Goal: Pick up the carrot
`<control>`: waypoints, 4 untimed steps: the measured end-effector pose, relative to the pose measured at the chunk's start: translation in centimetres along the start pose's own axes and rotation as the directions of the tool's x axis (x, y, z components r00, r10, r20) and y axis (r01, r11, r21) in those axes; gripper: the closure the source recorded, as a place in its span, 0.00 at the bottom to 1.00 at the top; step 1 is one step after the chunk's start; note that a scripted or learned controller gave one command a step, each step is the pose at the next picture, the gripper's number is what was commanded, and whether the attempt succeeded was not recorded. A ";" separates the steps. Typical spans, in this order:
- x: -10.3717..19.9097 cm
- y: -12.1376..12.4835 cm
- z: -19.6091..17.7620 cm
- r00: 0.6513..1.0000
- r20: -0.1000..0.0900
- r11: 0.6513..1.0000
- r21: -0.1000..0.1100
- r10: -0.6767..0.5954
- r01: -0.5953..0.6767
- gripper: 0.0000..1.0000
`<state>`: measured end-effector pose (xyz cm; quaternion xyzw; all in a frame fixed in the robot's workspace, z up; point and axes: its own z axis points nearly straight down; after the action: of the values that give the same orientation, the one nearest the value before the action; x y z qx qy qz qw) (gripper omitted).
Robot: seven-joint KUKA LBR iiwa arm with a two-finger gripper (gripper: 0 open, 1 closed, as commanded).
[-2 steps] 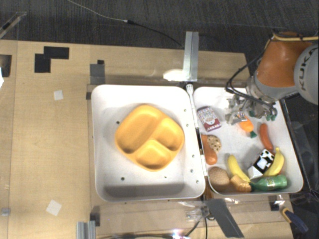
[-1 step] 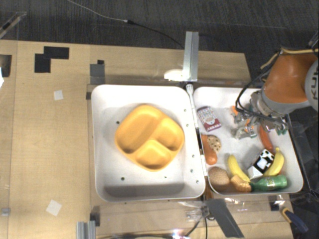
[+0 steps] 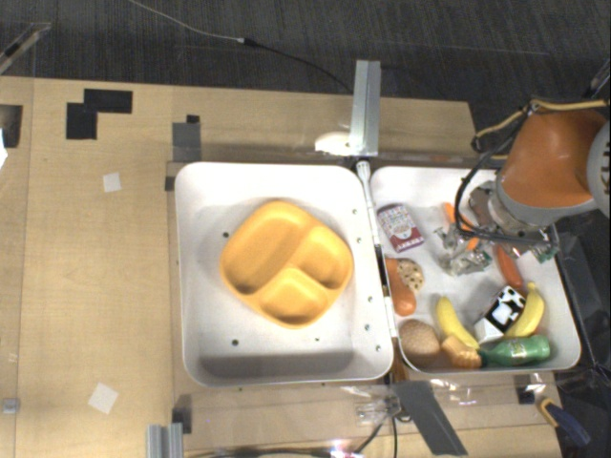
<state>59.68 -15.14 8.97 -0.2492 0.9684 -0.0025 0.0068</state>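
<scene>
The gripper hovered at right, beside the carrot (still lying in the bin); finger state unclear, nothing lifted.

Two white bins: left bin, right bin. One yellow divided tray in the left. Right bin: two bananas, one carrot, one green bottle, one sausage, one red-and-white packet, one brown potato-like lump.
</scene>
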 end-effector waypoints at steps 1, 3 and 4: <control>-1.1 3.2 -5.6 0.984 0.000 0.984 -0.003 -0.178 0.178 1.00; -5.5 -1.0 -3.6 0.979 -0.003 0.979 -0.003 0.202 -0.202 1.00; -9.8 1.9 -8.9 0.985 0.002 0.985 -0.002 -0.172 0.172 1.00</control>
<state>67.20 -8.71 17.99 -0.3317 0.9434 -0.0015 0.0073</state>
